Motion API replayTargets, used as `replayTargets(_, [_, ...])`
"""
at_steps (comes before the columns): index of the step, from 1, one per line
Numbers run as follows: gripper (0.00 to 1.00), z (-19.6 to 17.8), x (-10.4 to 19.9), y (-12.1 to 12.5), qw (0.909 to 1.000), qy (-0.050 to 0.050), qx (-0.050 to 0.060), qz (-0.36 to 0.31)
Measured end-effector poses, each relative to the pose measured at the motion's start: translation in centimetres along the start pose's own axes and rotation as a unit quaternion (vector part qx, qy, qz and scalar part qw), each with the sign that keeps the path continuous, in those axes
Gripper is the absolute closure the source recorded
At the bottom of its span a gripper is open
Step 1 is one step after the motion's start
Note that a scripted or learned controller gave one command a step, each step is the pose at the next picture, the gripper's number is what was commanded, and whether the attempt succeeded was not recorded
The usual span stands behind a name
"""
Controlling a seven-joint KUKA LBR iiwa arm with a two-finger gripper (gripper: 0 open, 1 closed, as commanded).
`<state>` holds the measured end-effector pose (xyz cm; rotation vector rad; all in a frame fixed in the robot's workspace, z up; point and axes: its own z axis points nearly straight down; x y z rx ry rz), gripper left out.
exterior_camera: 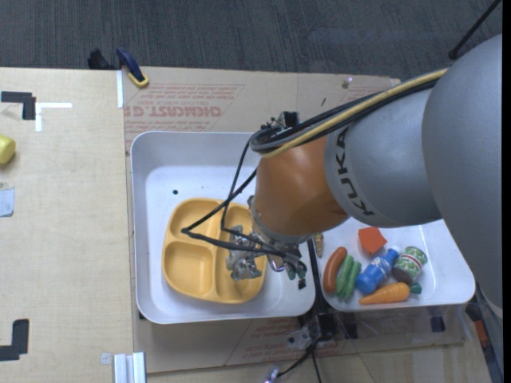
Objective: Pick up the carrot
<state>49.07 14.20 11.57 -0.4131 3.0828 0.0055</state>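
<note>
Below, tapered orange carrot (386,294) lying in the right white bin's (451,290) front, beside glossy toy foods, gripper (246,268) over the smooth yellow divided tray (192,254) in the left bin (152,214), finger state unreadable.

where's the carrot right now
The carrot lies at the near edge of the right bin, just below the blue bottle and right of the green pepper.

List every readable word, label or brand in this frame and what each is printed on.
"KUKA": black letters on the grey arm, readable sideways.
Red print on the cardboard sheet behind the bins: upside down and blurred, not reliably readable.
The small can in the right bin carries a label too small to read.
</note>
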Motion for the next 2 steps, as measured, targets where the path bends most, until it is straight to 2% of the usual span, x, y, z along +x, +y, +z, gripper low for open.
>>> replayTargets(1, [1.0,-11.2,0.2,-4.7,0.998,0.012,0.001,0.062])
replayTargets(2, [1.0,-6.6,-0.8,1.1,0.9935,0.015,0.001,0.112])
